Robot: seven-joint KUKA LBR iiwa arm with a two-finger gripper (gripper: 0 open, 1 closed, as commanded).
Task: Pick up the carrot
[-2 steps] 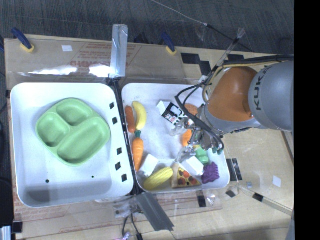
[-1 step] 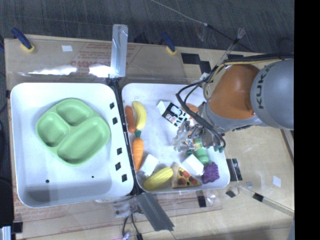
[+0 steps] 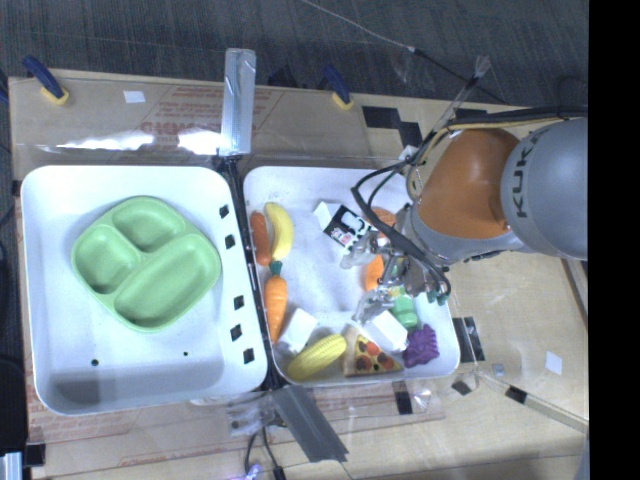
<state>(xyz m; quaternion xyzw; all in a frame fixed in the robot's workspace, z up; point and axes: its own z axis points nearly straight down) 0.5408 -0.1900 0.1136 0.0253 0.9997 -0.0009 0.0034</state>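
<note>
One claw is hovering low in the right bin, grip state unreadable. To its left, the carrot is lying by the wall, awaiting approach.

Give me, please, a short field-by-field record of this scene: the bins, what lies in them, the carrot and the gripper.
left bin: holds a green divided plate
right bin: toy foods
carrot: lying by the right bin's left wall, green top towards the banana
near the front wall: corn cob, pizza slice, purple grapes
gripper: over the right side of the right bin, apart from the carrot
fingers: too cluttered to judge
task state: carrot not yet picked up
</note>
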